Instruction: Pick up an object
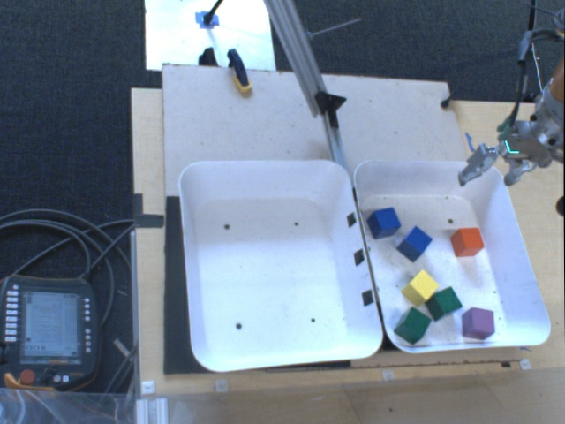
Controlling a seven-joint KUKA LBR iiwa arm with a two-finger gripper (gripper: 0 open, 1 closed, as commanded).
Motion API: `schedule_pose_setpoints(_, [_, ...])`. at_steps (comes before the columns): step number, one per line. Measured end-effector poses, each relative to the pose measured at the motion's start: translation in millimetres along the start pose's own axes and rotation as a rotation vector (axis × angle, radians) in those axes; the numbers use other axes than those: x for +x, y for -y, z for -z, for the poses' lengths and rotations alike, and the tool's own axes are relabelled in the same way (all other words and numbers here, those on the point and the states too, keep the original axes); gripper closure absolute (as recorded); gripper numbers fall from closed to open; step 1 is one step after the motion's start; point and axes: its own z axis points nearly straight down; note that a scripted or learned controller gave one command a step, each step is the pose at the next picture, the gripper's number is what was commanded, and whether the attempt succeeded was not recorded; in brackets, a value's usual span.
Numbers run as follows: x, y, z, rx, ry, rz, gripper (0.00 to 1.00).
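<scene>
Two shallow white bins side by side on the bench: left bin and right bin, the latter holding seven cubes. Gripper above the right bin's upper right corner, fingers spread, nothing between them. Cubes (all well below the gripper): two blue, orange, yellow, two green, purple.
</scene>
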Motion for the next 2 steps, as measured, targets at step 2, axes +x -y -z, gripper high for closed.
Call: schedule_pose_setpoints(2, [-6.1, 4.6, -55.7, 0.002, 0.0, -0.003, 0.0])
